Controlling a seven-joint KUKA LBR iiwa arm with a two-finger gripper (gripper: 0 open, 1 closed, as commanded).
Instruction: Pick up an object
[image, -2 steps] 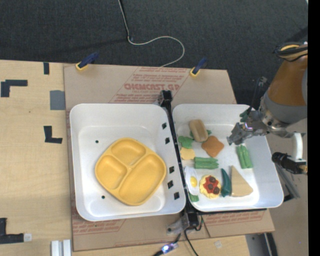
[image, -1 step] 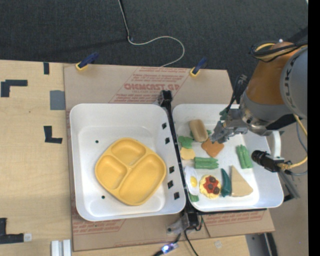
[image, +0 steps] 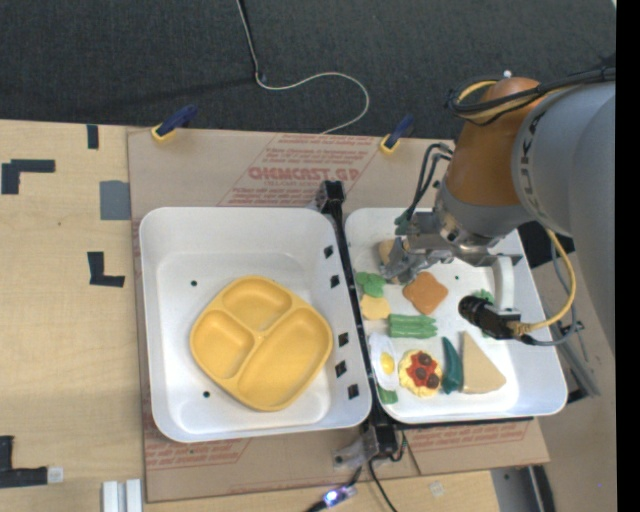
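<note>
The right bin (image: 540, 400) holds several toy food pieces: a brown round piece (image: 426, 292), a green bean pod (image: 412, 325), a yellow piece (image: 374, 307), a small pizza (image: 420, 370), a fried egg (image: 386, 364), a dark green strip (image: 451, 363) and a tan wedge (image: 482, 372). My gripper (image: 399, 262) hangs low over the bin's upper left part, just above and left of the brown piece. Its fingertips sit close to a green piece (image: 369, 283). I see nothing held between them.
The left bin (image: 170, 240) holds a yellow divided plate (image: 262, 342). A black divider (image: 345, 290) runs between the bins. The arm and its orange band (image: 490, 150) cover the right bin's upper right. A black cable loop (image: 490, 316) hangs over the right bin.
</note>
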